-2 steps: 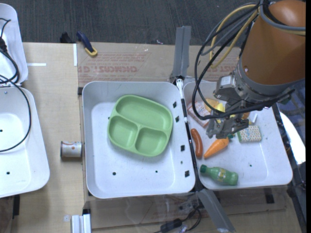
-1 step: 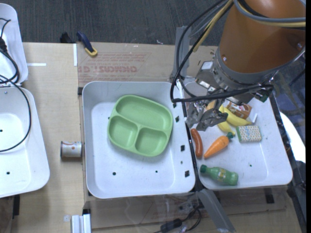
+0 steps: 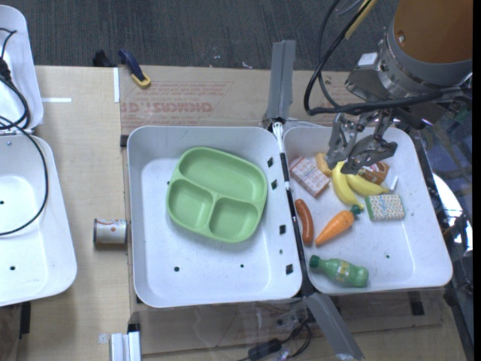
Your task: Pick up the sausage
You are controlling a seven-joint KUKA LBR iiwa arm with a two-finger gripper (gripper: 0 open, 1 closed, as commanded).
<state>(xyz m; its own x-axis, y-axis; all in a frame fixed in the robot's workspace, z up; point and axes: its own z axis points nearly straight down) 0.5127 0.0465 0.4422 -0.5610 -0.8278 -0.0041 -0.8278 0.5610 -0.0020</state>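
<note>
Nearest the camera, well below the pincer (image 3: pixel 359 153) in the view, a green bottle (image 3: pixel 340 271) is seen lying on its side at the front edge of the right bin (image 3: pixel 421 265). Slightly farther in, below and to the left of the pincer, the sausage (image 3: pixel 304 221) is seen lying lengthwise on the bin floor beside the divider between the bins, well apart from the fingers and touched by nothing except perhaps the tip of the carrot (image 3: pixel 335 227), which is angled just beside it. A pale speckled sponge-like block (image 3: pixel 385 207) is placed below and slightly right of the pincer. Directly under the pincer, bananas (image 3: pixel 352 186) are laid, and a pink-and-white packet (image 3: pixel 310 175) is set to its left. The pincer itself is held low over the bananas at the far part of the right bin, with its dark fingers spread somewhat apart and nothing seen gripped between them. Far to the left of the pincer, a green divided plate (image 3: pixel 218 195) is rested in the left bin (image 3: pixel 150 262). Behind and above the pincer, the grey arm with its orange band (image 3: pixel 436 17) is seen entering from the upper right, with black cables looped beside it.
</note>
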